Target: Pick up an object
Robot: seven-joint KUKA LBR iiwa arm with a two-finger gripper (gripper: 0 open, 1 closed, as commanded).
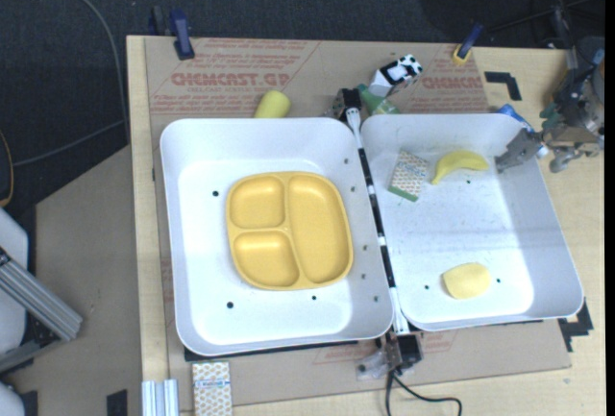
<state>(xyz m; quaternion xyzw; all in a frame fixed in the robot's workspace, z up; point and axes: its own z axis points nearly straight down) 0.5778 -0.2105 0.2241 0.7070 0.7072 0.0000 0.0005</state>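
The left bin [192, 308] holds a yellow divided plate [288, 230], lying flat near its middle with three compartments, none holding anything that can be made out. Behind this bin, on the brown bench top [144, 116], a small yellow cylinder [273, 104] lies just outside the rim.

Across the seam, the right bin [538, 270] carries three loose things. A patterned sponge [409, 176] with a green edge sits near the bin's back left corner. Just beside it to the right lies a yellow banana [459, 162], curved, apart from the sponge by a narrow gap. Well toward the front rests a pale yellow lump [467, 281], alone on bare floor.

Farther right, at the bin's back right rim, the gripper [514, 150] hangs at the end of the arm, which enters from the edge of the view. It is small and partly blurred here, so whether it is spread or pressed together cannot be told; nothing shows between its tips.

The step in hand looks like the approach: no object is yet held. The banana is the nearest candidate, a short reach to the gripper's left. The next move would call for bringing the gripper over the chosen object, lining it across the narrow dimension, and descending to the bin floor before closing. The banana's curve and low profile could let it slip.
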